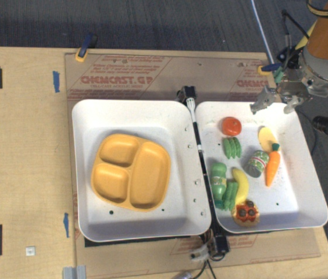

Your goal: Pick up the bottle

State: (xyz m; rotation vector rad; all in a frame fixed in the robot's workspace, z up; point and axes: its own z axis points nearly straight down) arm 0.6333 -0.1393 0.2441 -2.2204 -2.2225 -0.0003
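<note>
Nearest the camera, at 6 o'clock in the right bin (312, 208), a small pizza-like toy (246, 213) is seen by the front rim. Just above it a yellow banana (241, 185) and a green piece (230, 194) are packed together, touching. The green bottle (218, 177) is judged to be the task item: lying flat at 9 o'clock in that bin, near the divider, touching the green piece.

Toward centre, a grey-green can (257, 163) lies against an orange carrot (272, 165). A green pepper (231, 147) sits at 10 o'clock, a red tomato (231, 126) at 11, a yellow lemon (266, 136) at 1.

The left bin (88, 156) holds an orange compartment tray (131, 171), three wells, nothing in them.

Farthest, the gripper (274, 100) is held over the right bin's back rim at 12–1 o'clock, well apart from the bottle. Its fingers appear spread, nothing between them.

Step judged: approach, grasp not begun. Next move calls for travel toward 8 o'clock from the gripper, descent over the bottle, jaws set across its short axis. Risk: neighbouring green piece and banana may be caught or pushed.
</note>
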